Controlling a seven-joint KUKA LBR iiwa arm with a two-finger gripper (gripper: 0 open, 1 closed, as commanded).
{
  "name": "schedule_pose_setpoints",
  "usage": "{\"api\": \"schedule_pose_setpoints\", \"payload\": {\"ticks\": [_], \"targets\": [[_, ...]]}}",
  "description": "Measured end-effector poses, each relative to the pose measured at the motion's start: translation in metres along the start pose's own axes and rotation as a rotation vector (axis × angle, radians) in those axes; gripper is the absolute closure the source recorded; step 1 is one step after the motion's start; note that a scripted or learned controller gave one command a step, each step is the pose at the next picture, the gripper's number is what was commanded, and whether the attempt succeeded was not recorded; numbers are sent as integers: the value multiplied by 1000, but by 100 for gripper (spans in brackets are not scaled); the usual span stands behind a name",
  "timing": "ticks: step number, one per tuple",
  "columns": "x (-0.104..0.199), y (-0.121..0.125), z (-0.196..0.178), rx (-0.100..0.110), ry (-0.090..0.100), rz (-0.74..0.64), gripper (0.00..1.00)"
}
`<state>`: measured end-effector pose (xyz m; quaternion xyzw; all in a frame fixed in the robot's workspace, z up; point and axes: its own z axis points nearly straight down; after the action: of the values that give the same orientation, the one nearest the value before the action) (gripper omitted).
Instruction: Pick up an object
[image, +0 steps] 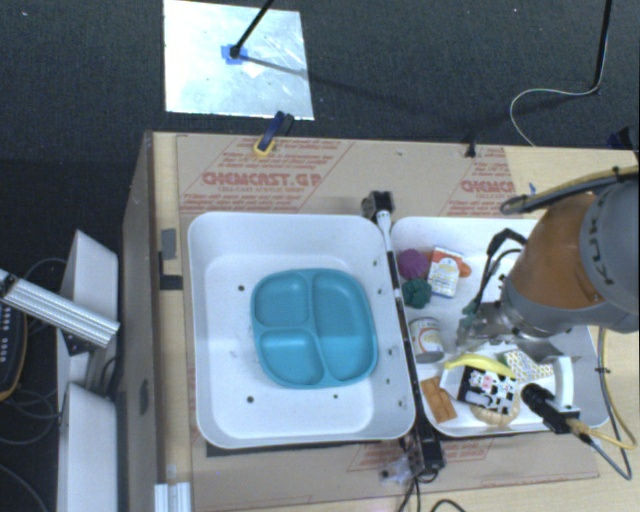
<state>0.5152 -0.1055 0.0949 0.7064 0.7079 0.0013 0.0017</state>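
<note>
Both bins, the left bin (215, 330) and the right bin (470, 228), are white; the divided tray (313, 327) is light blue; the ball (411, 263) is purple, the lump (417, 292) dark green, the banana (478, 360) yellow, and the arm (570, 265) grey with an orange band.

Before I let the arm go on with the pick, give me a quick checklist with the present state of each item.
1. Gripper is over the right bin, where the clutter lies: ok.
2. Finger opening visible: cannot tell; the wrist hides it.
3. Something already held: cannot tell.
4. Loose targets near the gripper: ok; the purple ball, green ball, small carton and tape roll lie to its left.
5. Yellow banana and patterned box sit close below the gripper, crowded together: not ok for a clean single grab.
6. Left bin holds just the blue divided plate, away from the arm: ok.
</note>
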Motion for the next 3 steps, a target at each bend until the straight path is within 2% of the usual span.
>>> {"api": "schedule_pose_setpoints", "payload": {"ticks": [1,2,3], "targets": [[-4,0,-1,-3,-7,4,0],[4,53,9,-5,-19,9,0],[1,131,11,17,-3,-1,0]]}}
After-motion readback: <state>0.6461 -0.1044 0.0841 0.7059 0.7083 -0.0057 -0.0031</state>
